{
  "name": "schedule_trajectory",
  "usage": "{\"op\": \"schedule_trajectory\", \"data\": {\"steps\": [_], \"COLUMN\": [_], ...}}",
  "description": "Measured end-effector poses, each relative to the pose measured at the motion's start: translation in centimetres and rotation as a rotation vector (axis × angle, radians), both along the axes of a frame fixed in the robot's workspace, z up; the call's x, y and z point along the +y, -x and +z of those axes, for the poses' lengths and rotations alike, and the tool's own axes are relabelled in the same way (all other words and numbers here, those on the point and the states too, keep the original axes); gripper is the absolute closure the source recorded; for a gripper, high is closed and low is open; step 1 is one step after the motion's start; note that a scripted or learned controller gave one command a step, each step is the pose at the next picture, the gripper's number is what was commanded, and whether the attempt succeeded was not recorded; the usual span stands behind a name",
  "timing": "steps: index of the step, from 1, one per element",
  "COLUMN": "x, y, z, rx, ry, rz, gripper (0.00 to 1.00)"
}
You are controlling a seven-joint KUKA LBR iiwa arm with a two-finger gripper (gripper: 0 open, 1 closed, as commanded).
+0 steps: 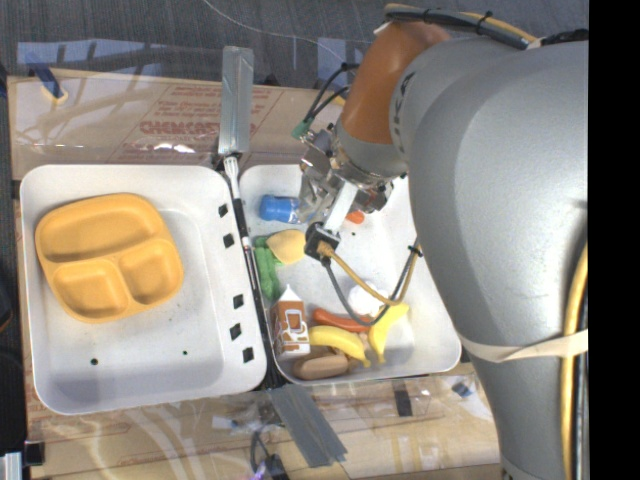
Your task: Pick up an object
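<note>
My gripper (312, 198) hangs low over the back left part of the right bin (432, 298), under the grey arm and its orange band. Just to its left lies a small blue cylinder (277, 208). A pale yellow rounded fruit (285, 246) rests a little nearer, beside a green item (267, 273) against the bin's left wall. Toward the front lie a brown and white carton (291, 328), a red pepper (340, 319), two yellow bananas (340, 343) and a brown sausage (322, 366). I see nothing held.
The left bin (120, 368) holds a yellow divided plate (105, 253) at its back left. A metal divider (236, 98) runs between the bins. The arm's bulk covers the right bin's right side.
</note>
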State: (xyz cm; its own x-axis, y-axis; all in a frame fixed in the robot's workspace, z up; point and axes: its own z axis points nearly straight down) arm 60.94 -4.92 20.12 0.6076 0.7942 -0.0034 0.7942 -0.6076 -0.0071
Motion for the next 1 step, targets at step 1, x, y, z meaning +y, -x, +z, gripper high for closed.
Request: {"op": "schedule_trajectory", "data": {"steps": [1], "x": [4.77], "y": [-1.33], "z": [4.67], "rx": [-0.004], "ry": [0.003], "rz": [-0.317], "gripper": [1.00]}}
